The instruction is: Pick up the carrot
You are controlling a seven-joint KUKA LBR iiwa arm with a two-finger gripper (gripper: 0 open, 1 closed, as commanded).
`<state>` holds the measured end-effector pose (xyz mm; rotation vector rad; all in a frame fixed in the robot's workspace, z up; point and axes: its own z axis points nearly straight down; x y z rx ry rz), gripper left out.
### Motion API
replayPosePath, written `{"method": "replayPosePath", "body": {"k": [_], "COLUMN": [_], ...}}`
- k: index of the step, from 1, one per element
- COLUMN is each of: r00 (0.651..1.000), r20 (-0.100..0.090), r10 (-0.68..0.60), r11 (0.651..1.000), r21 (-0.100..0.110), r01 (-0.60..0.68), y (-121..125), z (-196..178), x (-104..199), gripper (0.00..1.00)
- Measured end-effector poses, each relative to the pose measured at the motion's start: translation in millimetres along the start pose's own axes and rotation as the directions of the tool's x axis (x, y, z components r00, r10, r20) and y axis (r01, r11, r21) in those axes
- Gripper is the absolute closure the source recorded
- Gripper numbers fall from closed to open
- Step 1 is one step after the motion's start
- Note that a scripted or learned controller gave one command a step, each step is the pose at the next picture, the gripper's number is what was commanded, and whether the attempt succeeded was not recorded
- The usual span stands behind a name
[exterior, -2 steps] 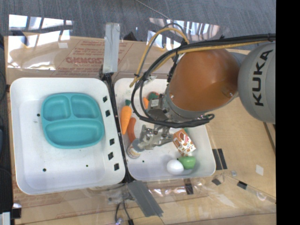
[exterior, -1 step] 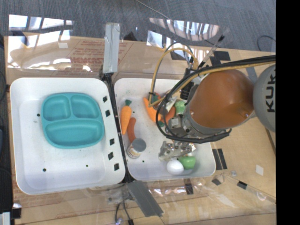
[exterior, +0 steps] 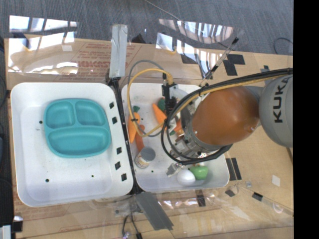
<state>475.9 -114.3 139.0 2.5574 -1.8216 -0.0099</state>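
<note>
While the arm (exterior: 234,116) hides the jaws, their state cannot be told. Two carrots (exterior: 158,112) and two white bins (exterior: 30,183) are counted on a cardboard-covered tabletop (exterior: 259,193).

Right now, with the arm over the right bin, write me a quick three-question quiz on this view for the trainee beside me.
1. True or false: the teal divided plate lies in the left bin.
2. Which bin holds the carrot? A) left B) right C) neither
3. Fill in: near the right bin's lower edge, beside the white ball, sits a ____ object.

Key: 1 true; 2 B; 3 green.
</note>
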Motion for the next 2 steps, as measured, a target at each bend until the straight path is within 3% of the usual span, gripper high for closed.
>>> {"method": "replayPosePath", "body": {"k": [1,2], "r00": [0.847,0.504], "r20": [-0.003,-0.006], "r10": [-0.531,-0.863], "r11": [0.847,0.504], "r21": [0.003,0.004], "r01": [0.531,0.863], "y": [12,-1], "z": [3,39], "x": [35,47], "gripper": [1.0,1.0]}}
